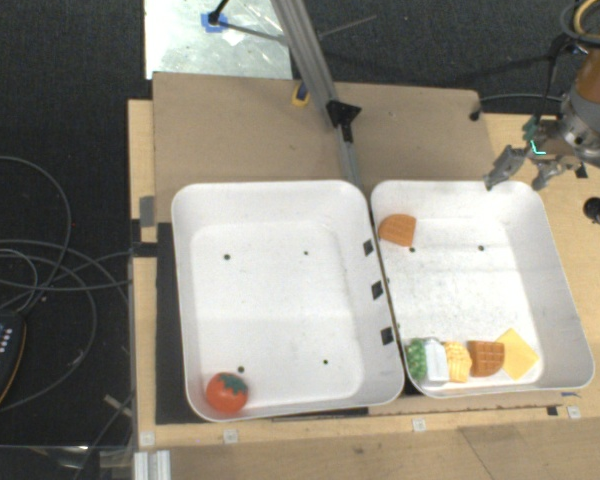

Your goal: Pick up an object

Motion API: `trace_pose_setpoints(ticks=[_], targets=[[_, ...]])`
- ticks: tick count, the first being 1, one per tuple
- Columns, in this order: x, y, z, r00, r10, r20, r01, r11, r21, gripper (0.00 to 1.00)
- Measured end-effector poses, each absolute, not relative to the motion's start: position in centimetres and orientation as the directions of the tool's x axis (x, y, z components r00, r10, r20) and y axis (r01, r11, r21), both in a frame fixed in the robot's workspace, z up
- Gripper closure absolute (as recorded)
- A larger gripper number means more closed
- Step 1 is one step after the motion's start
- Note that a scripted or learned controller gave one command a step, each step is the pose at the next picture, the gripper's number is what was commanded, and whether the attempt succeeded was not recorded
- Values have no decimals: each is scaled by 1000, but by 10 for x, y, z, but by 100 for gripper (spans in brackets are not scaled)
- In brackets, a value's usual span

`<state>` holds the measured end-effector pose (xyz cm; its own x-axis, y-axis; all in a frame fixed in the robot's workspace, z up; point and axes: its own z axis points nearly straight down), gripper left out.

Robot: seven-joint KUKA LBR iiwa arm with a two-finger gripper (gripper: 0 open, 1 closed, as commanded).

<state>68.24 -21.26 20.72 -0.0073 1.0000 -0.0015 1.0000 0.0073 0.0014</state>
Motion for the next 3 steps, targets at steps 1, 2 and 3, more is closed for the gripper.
trace_pose_setpoints(ticks=[1,2,3], targets=[[678,-218,164,-2,1000,-1,1000,2,-1,0],[682,-216,122,-7,1000,-1,1000,7,-1,0],[681,-214,90,-7,1000,7,1000,7,-11,0]])
